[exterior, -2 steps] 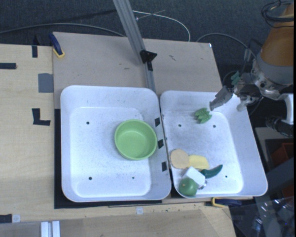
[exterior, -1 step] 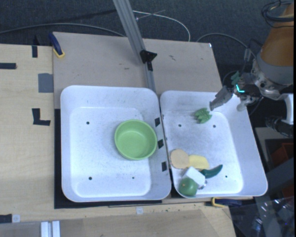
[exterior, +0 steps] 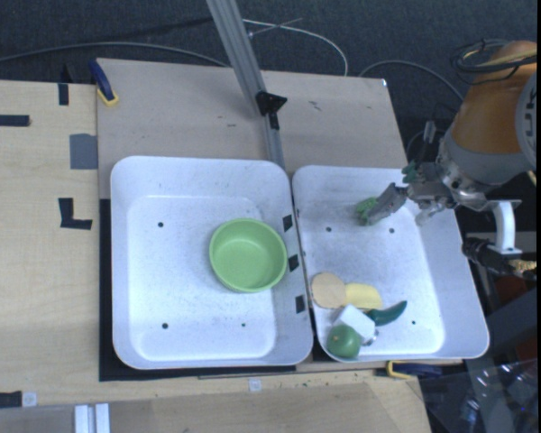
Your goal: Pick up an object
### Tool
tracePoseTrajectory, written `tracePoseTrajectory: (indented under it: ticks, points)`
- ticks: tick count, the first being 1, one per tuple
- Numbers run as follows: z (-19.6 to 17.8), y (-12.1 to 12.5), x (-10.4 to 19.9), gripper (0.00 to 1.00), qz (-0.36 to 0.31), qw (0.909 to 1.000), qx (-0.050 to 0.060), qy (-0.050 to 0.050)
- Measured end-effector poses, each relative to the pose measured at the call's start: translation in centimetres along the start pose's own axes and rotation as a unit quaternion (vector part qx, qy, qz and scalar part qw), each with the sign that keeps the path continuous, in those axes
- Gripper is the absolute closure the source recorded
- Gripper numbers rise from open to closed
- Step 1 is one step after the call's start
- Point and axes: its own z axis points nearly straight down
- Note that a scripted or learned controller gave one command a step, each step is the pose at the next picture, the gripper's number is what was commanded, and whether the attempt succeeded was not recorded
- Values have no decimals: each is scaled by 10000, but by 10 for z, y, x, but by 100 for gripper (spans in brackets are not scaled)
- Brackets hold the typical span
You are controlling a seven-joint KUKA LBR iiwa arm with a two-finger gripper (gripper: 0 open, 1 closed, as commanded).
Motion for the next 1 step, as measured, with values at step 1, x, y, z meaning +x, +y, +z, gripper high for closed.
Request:
tracePoseTrajectory:
  ticks: [1]
  points:
    - [44,1,0,0,-1,10000,-8,-3]
